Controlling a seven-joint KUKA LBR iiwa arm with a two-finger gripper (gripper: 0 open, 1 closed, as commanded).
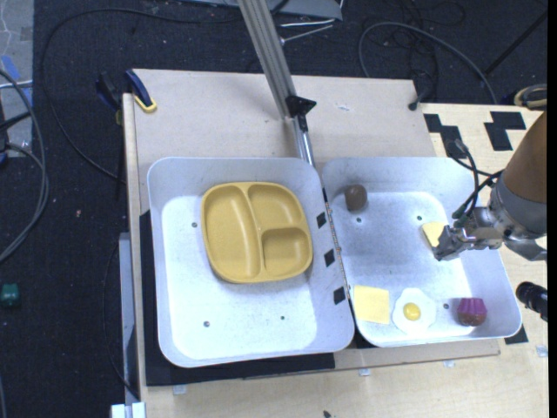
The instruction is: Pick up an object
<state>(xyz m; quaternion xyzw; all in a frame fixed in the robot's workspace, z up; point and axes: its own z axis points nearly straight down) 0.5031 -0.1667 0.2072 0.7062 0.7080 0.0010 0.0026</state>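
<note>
Gripper [446,244] is hanging low over the right bin [387,185], close to its far right wall, with a small yellow piece [432,232] lying just beside or under its tip. Whether the fingers are wide, narrow or closed on anything, I cannot tell; the tool is reading as a dark blur against the yellow.

Trouble is most likely coming from that position. The yellow piece is looking flat and thin, and it is sitting near where the bin floor is rising into the wall, so the fingers may be scraping over it, pushing it against the slope, or closing on nothing. A thin piece could also be slipping out as the arm lifts. The wall itself is leaving little room on that side.

Counting the right bin's contents: one small yellow piece at the gripper, one brown lump [355,198] near the far left corner, one flat yellow square [372,304] that is looking like a toy cheese slice, one toy fried egg [412,311] just beside it, and one dark red object [471,312] near the front right corner. That is making five candidates for picking.

The left bin [174,320] is holding one yellow divided plate [257,232] with three compartments. Two bins, one arm, one gripper.
</note>
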